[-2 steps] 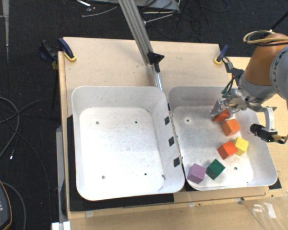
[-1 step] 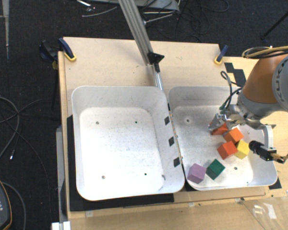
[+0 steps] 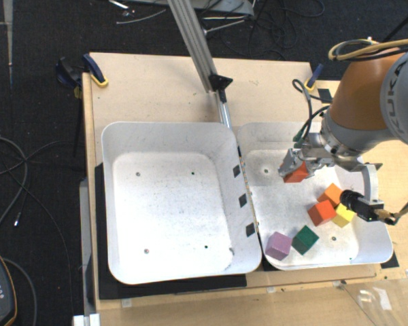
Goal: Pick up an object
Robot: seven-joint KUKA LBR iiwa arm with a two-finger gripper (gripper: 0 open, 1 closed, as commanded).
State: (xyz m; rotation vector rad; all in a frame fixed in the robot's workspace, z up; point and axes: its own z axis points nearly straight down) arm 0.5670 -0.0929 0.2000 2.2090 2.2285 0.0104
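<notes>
My gripper (image 3: 294, 169) hangs over the upper middle of the right bin (image 3: 272, 141), shut on a small red-orange block (image 3: 296, 174) that shows between its fingers, above the bin floor. Lower in the same bin lie an orange block (image 3: 332, 194), a red block (image 3: 321, 212), a yellow block (image 3: 343, 215), a green block (image 3: 304, 240) and a purple block (image 3: 279, 245). The grey arm with its orange band reaches in from the right, above these blocks.
The left bin (image 3: 115, 141) sits beside the right one, split from it by a raised rim with black clips (image 3: 243, 199). A metal pole (image 3: 194, 39) slants down to the bins' back edge. Clamps grip the bench corners.
</notes>
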